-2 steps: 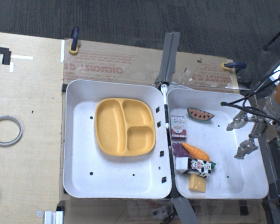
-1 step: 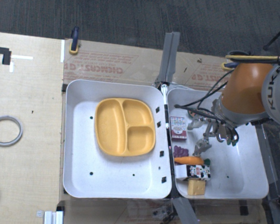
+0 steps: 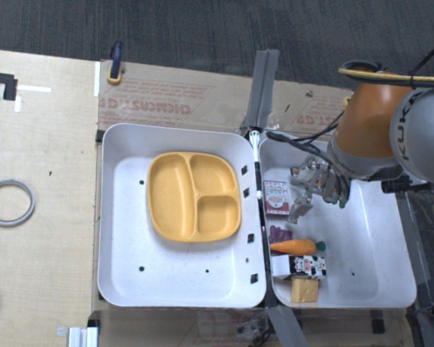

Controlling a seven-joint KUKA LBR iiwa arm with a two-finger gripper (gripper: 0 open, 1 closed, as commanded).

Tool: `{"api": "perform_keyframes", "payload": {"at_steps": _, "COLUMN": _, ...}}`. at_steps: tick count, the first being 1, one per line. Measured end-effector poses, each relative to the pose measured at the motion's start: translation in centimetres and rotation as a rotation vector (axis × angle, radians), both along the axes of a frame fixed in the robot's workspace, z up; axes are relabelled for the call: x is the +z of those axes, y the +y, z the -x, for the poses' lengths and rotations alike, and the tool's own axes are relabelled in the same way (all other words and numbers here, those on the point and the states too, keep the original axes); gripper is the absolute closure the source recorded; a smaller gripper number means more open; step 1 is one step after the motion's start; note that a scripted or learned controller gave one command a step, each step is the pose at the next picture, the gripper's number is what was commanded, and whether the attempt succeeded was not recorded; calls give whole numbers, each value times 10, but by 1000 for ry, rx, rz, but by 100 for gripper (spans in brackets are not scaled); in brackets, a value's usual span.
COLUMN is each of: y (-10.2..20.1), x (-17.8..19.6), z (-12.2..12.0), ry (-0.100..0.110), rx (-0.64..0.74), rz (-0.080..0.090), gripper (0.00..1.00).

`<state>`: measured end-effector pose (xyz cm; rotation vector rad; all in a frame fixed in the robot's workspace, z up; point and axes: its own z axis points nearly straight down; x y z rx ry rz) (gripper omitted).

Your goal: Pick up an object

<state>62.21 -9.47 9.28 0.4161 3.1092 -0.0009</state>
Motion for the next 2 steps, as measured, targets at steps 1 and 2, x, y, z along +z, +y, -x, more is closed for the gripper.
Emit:
{"api": "perform_keyframes", "payload": {"at_steps": 1, "y": -17, "x": 0, "z": -32, "ry": 0, "rx": -74, "rz": 0, "gripper": 0}}
{"api": "perform_keyframes", "payload": {"at_steps": 2, "y": -86, "x": 0, "z": -23, "ry": 0, "rx": -631, "rz": -1, "gripper": 0}}
